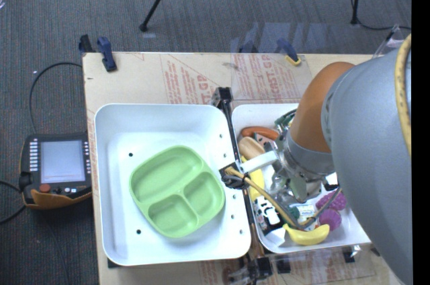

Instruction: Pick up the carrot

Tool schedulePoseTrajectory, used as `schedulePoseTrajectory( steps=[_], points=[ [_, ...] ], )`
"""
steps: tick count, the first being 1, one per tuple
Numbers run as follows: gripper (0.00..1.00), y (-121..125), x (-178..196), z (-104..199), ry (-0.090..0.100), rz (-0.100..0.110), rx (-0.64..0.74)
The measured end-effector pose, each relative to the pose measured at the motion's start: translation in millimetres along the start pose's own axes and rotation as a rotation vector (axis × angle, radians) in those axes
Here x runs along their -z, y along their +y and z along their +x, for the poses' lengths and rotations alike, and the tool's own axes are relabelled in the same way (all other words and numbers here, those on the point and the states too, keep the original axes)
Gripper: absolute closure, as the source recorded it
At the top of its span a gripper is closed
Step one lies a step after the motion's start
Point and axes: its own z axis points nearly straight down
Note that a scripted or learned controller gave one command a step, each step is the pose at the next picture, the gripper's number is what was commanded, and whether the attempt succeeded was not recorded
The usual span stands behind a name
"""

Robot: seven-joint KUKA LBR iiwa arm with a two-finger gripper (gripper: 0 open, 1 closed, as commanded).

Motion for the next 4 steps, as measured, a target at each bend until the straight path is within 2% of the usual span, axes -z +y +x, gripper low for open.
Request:
schedulePoseTrajectory(
  steps=[1, 2, 3, 4],
  points=[
    [1.0, -15.1, 64.0, 20.1, 0.013, -0.004, 0.2],
    [0.0, -16.0, 62.6, 19.6, 0.01, -0.003, 0.202],
    [0.0, 20.3, -22.2, 9.5, 0.001, -0.002, 0.21],
    [0.0, 0.3, -19.3, -7.5, 0.008, -0.002, 0.434]
  ],
)
